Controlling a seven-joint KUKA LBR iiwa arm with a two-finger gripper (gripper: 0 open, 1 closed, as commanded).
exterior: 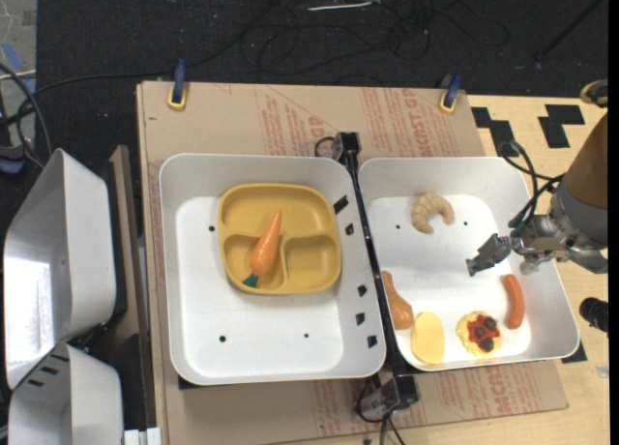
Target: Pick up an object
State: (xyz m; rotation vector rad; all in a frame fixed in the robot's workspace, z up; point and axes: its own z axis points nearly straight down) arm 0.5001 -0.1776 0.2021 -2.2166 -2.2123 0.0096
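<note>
We see the counter (290, 114) as a brown board printed with red lettering, held by two yellow clamps (177, 97) along its 12 o'clock edge. Dark floor with loose black cables (290, 37) lies beyond it at 12 o'clock. Two tilted white trays (53, 240) stand off the counter at 9 o'clock.

We see two white bins side by side on the counter. The left bin (193, 337) holds a yellow divided plate (280, 238) in its upper half. An orange toy carrot (266, 245) lies tilted across the plate's centre divider, its green end toward 7 o'clock.

The right bin (551, 337) holds five toy food items. A beige croissant (431, 211) lies at the bin's 11 o'clock. A red-orange sausage (514, 300) lies at 4 o'clock, near the right wall. An orange-brown drumstick (396, 302) lies against the left wall at 8 o'clock. A pale yellow oval piece (427, 337) lies at 7 o'clock, just beside the drumstick. A small yellow tart with red and dark toppings (481, 332) lies at 5 o'clock, between the oval piece and the sausage.

The arm (590, 201) enters from 3 o'clock. The claw (486, 256) hangs over the bin's bare centre, apart from every item. We cannot tell whether it is open or closed.
</note>
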